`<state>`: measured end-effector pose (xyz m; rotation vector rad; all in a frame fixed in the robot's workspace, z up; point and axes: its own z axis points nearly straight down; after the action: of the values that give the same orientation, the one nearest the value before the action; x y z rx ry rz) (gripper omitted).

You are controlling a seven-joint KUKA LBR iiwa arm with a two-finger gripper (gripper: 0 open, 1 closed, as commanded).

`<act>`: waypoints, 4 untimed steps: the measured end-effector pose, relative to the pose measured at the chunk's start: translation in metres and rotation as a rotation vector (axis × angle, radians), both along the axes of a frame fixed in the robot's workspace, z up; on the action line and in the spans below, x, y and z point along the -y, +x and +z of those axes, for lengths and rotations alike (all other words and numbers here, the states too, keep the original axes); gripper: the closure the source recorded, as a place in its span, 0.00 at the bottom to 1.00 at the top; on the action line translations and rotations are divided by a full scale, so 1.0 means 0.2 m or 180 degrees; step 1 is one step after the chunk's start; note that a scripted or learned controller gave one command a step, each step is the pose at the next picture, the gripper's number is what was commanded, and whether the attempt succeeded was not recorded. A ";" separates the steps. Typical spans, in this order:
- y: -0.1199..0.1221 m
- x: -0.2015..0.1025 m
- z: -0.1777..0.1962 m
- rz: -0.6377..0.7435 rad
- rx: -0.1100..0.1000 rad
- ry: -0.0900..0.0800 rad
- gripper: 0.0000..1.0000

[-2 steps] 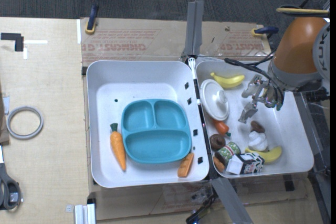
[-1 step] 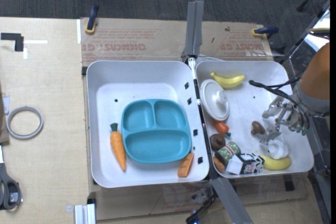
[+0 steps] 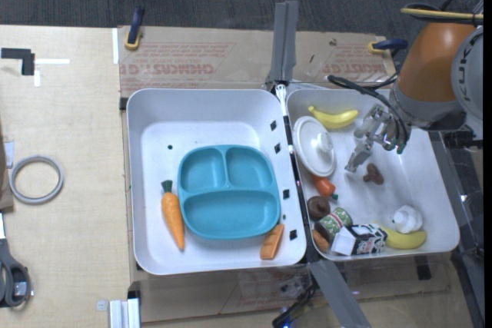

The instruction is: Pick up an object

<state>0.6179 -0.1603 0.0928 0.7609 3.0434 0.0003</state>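
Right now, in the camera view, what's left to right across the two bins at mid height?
carrot → blue divided plate → orange piece by the plate's right corner → white round lid → gripper → small brown object

Arm [image 3: 430,69]: grey, orange band above the wrist, entering from the right at the upper edge. Gripper [image 3: 367,151]: angled down and leftward, metal fingers [image 3: 356,160] slightly apart, nothing visible between them.
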 end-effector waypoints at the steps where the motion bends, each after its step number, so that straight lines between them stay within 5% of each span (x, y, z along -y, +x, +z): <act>1: 0.11 0.31 0.27 0.0488 0.0008 -0.0008 0.00; 2: -0.08 -0.07 0.00 0.0180 -0.0008 0.0002 0.00; 3: -0.24 0.31 0.00 0.0297 -0.0004 -0.0003 0.00; 4: -0.29 0.03 0.00 0.0363 -0.0007 0.0002 0.00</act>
<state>0.5594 -0.1658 0.0924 0.5869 3.0839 0.0008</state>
